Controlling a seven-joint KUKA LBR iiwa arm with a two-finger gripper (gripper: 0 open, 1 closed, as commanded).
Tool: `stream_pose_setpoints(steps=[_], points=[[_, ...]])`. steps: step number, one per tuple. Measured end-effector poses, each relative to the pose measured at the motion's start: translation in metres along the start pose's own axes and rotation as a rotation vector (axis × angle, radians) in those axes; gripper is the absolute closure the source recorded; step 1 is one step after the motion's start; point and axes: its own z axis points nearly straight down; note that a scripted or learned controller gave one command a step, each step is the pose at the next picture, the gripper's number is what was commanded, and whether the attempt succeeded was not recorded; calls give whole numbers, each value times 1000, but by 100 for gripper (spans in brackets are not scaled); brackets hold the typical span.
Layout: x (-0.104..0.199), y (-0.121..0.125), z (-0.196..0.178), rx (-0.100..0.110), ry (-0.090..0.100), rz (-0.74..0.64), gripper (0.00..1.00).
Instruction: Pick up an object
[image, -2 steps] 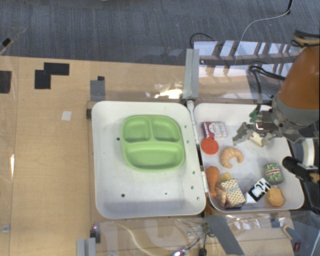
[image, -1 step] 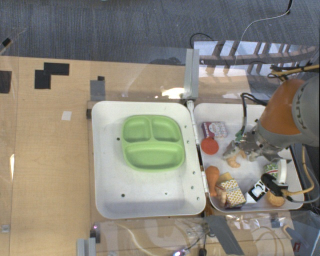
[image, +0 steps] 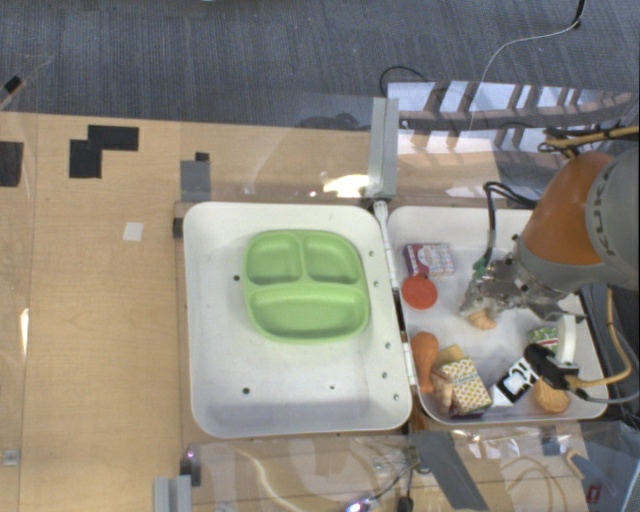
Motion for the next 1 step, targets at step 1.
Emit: stream_pose_setpoints(steps=[1], points=[[57, 50, -134, -1, -3, -43, 100]])
